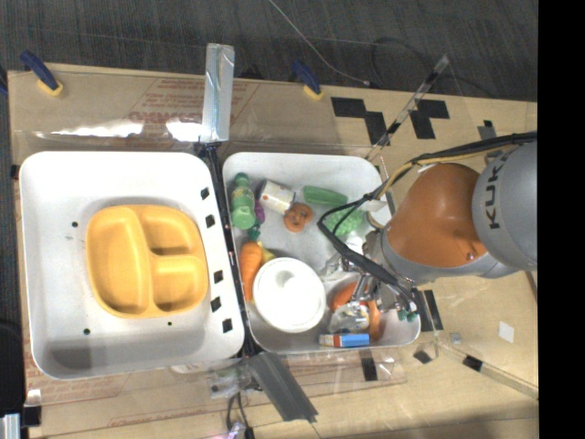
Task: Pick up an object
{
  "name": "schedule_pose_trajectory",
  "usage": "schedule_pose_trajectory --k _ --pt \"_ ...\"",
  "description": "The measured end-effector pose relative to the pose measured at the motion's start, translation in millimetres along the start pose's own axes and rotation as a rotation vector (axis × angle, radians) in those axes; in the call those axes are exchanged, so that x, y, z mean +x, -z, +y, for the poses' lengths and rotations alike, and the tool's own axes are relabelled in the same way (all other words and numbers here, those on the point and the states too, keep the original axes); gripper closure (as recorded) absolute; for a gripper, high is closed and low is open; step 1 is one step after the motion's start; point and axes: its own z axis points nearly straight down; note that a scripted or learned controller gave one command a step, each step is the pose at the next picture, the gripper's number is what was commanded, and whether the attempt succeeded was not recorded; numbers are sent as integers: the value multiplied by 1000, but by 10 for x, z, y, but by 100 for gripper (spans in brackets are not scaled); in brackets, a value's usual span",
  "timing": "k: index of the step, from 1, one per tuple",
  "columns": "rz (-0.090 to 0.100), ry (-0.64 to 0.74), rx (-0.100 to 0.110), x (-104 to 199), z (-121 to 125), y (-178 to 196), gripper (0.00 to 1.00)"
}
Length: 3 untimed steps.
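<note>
My gripper (359, 305) is low in the front right corner of the right bin (302, 165), under the orange wrist band (437, 216). Orange items (345, 293) lie right at it, and whether it grips any of them is not clear. A white tube with a blue cap (345, 340) lies just in front of it. A white round bowl (289, 293) sits to its left, with a carrot (250, 269) beside that. Further back are a green bottle (242, 202), a small white cylinder (276, 196), a green piece (324, 195) and a brown round piece (297, 217).
The left bin (55, 181) holds a yellow divided plate (146, 256). Black cables (343, 218) loop from the arm over the right bin's back right part. A divider wall (222, 245) separates the bins. Cardboard and tape markers surround them.
</note>
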Motion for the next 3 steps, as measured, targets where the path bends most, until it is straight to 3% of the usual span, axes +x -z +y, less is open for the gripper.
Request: schedule_pose_trajectory --k 1,2,3 --pt "0 7 1 -18 13 94 100" --pt "6 -124 0 -422 -183 1458 100" --pt "16 -264 -2 -1222 -144 570 100"
